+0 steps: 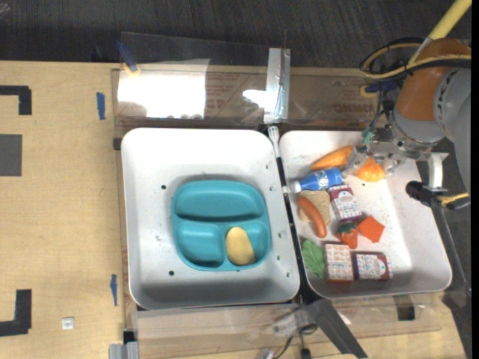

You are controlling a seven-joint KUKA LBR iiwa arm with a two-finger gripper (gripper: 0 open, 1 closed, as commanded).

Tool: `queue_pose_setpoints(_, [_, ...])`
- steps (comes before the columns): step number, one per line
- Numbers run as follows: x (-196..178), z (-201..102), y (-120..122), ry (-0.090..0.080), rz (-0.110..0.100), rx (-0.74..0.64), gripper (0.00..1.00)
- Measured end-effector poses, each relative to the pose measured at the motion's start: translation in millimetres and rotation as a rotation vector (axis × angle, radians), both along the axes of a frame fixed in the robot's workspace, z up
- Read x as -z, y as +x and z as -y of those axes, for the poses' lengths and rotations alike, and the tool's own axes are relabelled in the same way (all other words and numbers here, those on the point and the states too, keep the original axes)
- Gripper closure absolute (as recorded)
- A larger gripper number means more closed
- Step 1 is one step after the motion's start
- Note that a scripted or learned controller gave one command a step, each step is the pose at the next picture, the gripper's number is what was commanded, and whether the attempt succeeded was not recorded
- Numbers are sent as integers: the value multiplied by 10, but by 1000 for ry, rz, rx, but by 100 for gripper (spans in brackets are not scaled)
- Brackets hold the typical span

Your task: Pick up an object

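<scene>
Over the right bin (pixel 426 264), near its far edge, you have the jaws (pixel 374 154) lowered among the toys; from this slanted overhead camera you cannot tell whether they are apart, together or clamped on anything, since the metal wrist parts blur into the objects beneath. Right at the jaws you see a small orange-yellow piece (pixel 370 171), touching or just under them, and you cannot tell whether it is gripped. Just to the left of the jaws lies an orange carrot (pixel 331 158), tilted, with a blue bottle (pixel 320 180) just nearer the camera than it. Further toward the camera from the jaws you find a dark red packet (pixel 344 203), a long orange sausage-like toy (pixel 313 215) beside a tan slab (pixel 320 199), a red-orange block (pixel 371 229) and a small tomato-like piece (pixel 349 236). Farthest from the jaws on the near side sit a green leafy toy (pixel 312 256) and two small printed boxes (pixel 358 265).

Well to the left of the jaws, across the divider, the left bin (pixel 150 163) holds a teal divided tray (pixel 217 223), and a yellow potato-like toy (pixel 239 246) rests in its near right compartment. Both bins stand on the desk (pixel 52 200).
</scene>
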State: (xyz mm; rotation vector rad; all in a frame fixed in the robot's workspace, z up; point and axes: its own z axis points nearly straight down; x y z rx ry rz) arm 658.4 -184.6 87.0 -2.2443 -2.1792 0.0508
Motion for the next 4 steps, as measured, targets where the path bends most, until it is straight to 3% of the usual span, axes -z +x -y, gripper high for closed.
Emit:
queue_pose_setpoints(1, [0,90,13,19,-5,-58,100])
queue_pose_setpoints(2, [-3,-42,-1,6,-1,-216,100])
queue_pose_setpoints(3, [-3,-221,7,8,-1,-279,100])
queue_pose_setpoints(4, [-7,-344,5,-4,1,-341,100])
